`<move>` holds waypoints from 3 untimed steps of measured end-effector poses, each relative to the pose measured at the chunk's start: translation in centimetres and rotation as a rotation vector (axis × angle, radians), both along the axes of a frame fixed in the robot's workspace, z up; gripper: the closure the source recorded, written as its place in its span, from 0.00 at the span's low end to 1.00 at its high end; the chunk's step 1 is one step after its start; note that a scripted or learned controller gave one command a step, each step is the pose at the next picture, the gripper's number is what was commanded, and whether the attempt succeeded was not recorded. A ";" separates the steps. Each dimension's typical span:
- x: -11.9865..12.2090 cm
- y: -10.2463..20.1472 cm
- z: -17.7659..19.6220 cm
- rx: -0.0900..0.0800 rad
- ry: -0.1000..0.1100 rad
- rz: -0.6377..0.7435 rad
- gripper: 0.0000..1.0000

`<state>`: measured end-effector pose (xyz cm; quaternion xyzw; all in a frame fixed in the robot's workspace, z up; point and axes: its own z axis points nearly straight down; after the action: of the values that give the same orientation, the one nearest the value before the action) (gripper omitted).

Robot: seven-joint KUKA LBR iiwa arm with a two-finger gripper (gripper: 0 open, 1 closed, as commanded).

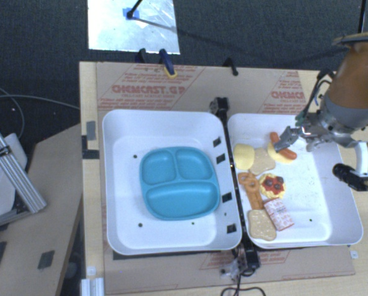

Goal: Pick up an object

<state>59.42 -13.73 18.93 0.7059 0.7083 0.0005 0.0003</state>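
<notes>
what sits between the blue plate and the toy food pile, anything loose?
Nothing loose. In the camera view, between the blue divided plate and the toy food pile lie bare white floor of the left bin and the black-clipped bin rims.

A cluster of toy food pieces (262, 190) is seen in the right bin (338, 214), right of frame centre: a hot dog (285, 154) uppermost, a cracker (262, 225) lowest.
</notes>
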 end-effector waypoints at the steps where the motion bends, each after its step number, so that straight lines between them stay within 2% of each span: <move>1: -1.6 2.7 -10.8 0.000 -0.002 0.000 0.00; 2: -4.5 3.8 -10.0 -0.024 -0.018 -0.012 0.00; 3: -4.6 4.9 -10.4 -0.003 -0.005 -0.003 0.00</move>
<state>54.81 -8.85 8.57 0.7071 0.7071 0.0012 0.0029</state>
